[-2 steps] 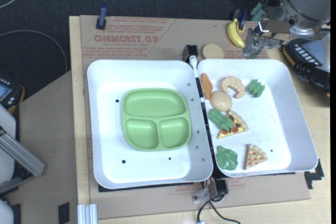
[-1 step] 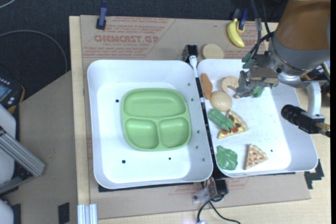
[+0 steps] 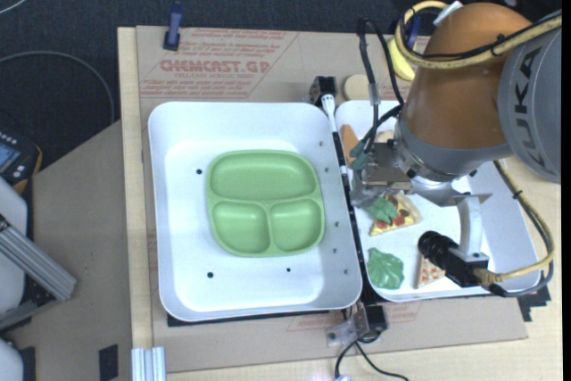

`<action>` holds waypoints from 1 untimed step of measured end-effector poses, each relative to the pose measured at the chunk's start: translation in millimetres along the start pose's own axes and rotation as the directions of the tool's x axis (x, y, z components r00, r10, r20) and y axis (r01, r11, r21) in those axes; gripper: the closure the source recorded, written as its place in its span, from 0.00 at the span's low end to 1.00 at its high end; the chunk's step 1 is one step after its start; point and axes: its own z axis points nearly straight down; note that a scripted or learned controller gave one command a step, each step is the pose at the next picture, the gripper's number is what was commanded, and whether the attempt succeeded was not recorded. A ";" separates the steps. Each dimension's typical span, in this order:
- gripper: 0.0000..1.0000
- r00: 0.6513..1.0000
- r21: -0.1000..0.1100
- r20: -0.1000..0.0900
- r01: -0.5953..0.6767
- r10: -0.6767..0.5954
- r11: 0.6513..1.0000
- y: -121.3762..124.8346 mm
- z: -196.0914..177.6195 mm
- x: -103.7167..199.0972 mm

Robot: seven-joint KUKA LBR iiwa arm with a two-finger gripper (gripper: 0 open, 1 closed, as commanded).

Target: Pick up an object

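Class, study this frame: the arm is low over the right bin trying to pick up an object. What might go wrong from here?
1. The pizza slice, green piece and second slice lie close together, so a grasp may nudge neighbours.
2. The gripper works near the right bin's left wall and may strike it.

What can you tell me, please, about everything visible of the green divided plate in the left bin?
The green divided plate is pale green, matte and plastic-looking, a rounded rectangle with three compartments: one wide one across the far side and two smaller ones side by side nearer the camera. It lies flat and right side up, roughly in the middle of the left white bin, resting on the bin's floor. Nothing lies in its compartments.
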 end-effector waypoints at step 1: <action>1.00 1.000 -0.026 -0.003 0.004 -0.004 1.000 3.2 -162.3 69.0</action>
